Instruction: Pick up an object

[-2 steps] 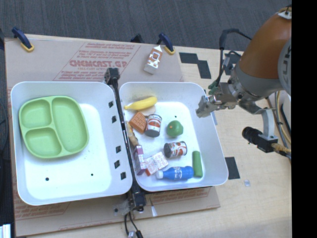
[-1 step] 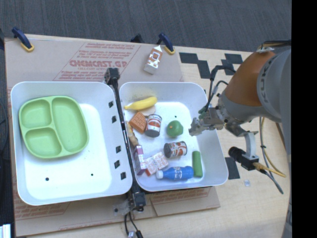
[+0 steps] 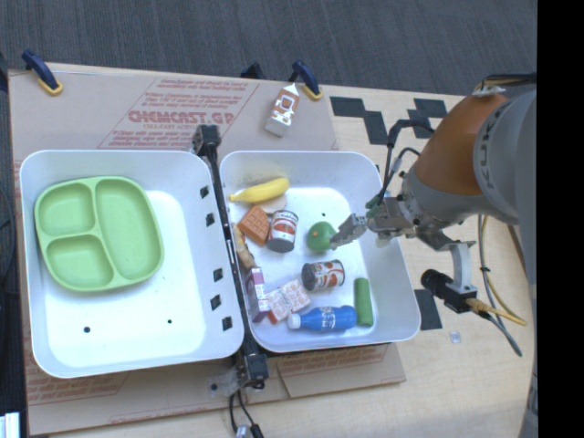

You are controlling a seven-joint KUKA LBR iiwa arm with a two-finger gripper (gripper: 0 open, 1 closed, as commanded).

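Bottom of frame, nearest the camera: right-hand bin (image 3: 392,331) holds the clutter. Along its lower edge lies a blue bottle (image 3: 327,318) on its side, a green cylinder (image 3: 363,301) just right of it, and small printed packets (image 3: 278,297) to the left.

Mid-bin: a small can (image 3: 324,275) on its side; above it a second can with dark label (image 3: 283,230), an orange-brown block (image 3: 256,225) just beside it, and a green apple-like ball (image 3: 319,236). A banana (image 3: 260,191) lies toward the upper edge of the bin.

Gripper (image 3: 347,231) sits low in the bin, right beside the green ball, tip close to or touching it. Whether its pincer is spread or closed cannot be told at this angle; nothing is visibly held.

Likely target: the green ball. Judged light, rigid, smooth and round, so prone to rolling or squirting out. Best taken across its widest middle, fingers centred.

Left bin (image 3: 55,345) carries a green divided tray (image 3: 99,234) in its upper half.

Farther up, on the cardboard sheet (image 3: 137,99) past the bins, a small bottle (image 3: 284,109) with red label lies alone, with blue clamps (image 3: 43,71) at the sheet's edge.
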